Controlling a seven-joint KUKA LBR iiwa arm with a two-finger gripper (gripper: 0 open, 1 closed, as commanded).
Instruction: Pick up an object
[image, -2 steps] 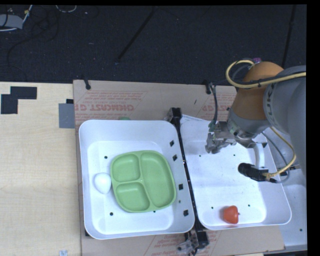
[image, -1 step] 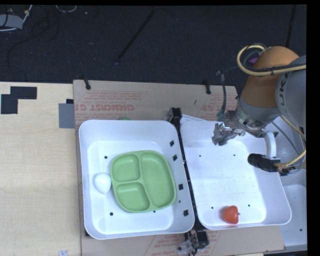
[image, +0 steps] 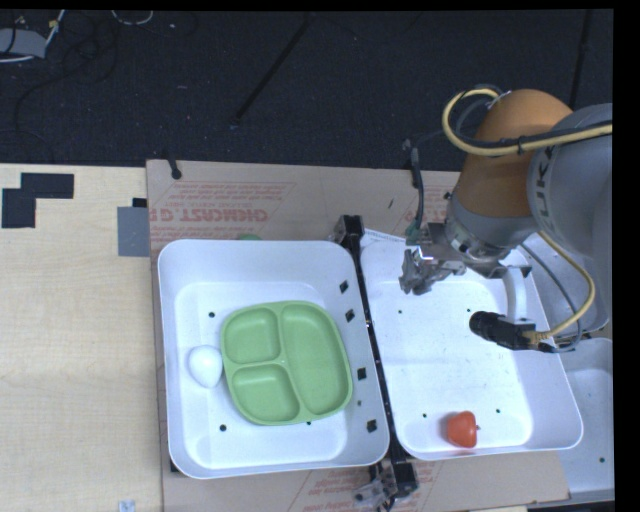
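There are two white bins (image: 186, 300) (image: 560, 400), one green plate (image: 285, 362) with three sections, one white egg (image: 205, 366) at its nine o'clock, and one red fruit (image: 461, 429).

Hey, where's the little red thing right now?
The red object lies in the right bin, near its front edge, well below the pincer and apart from it.

A light wooden bench (image: 70, 350) holds a flat brown cardboard sheet (image: 250, 200) with red writing on it. Two shallow white bins sit on the cardboard, side by side and touching: the left bin (image: 190, 270) and the right bin (image: 545, 400). Dark patches (image: 40, 195) mark the bench at its far left.
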